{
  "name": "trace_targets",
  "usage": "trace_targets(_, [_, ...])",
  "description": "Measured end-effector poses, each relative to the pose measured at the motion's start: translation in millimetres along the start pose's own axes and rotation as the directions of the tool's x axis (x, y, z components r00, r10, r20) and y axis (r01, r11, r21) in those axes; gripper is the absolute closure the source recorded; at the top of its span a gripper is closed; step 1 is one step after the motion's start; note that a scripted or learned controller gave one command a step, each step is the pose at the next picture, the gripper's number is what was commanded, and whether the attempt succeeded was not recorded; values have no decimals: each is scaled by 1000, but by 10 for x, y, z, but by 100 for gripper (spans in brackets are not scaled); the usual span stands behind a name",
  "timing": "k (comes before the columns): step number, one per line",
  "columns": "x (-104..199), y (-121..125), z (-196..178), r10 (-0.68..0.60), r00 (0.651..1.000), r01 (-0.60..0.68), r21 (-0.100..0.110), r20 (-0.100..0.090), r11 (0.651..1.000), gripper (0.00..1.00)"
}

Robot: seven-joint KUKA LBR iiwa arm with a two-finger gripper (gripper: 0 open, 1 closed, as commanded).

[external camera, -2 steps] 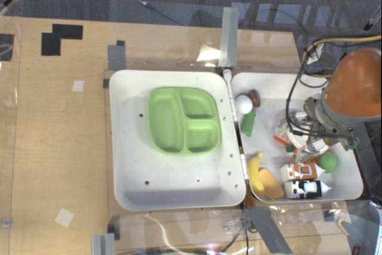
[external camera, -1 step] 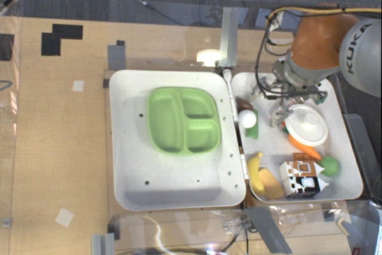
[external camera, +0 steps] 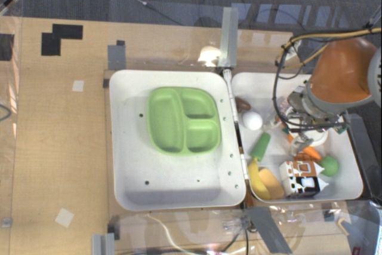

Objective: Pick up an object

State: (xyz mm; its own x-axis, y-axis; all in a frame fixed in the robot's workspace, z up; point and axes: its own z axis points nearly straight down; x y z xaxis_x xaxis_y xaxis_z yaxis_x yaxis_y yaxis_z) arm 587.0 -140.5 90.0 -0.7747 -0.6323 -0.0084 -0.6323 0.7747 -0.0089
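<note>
In the right bin (external camera: 352,185), nearest the camera, lie a banana (external camera: 262,182), a small box (external camera: 303,178) and a green ball (external camera: 329,165). Beyond them the gripper (external camera: 304,137) hangs low over the clutter; I cannot tell how it is set. Farther left, a green divided plate (external camera: 182,119) sits in the left bin (external camera: 131,188).

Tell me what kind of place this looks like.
Probably a robotics lab bench for grasping trials: two shallow white bins, left and right, a grey arm with an orange band, and toy items like the green divided plastic plate and yellow banana.
</note>
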Motion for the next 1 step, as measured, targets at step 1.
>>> trace_targets(1, [343,-293,5,-97,995,97,0,4,995,0])
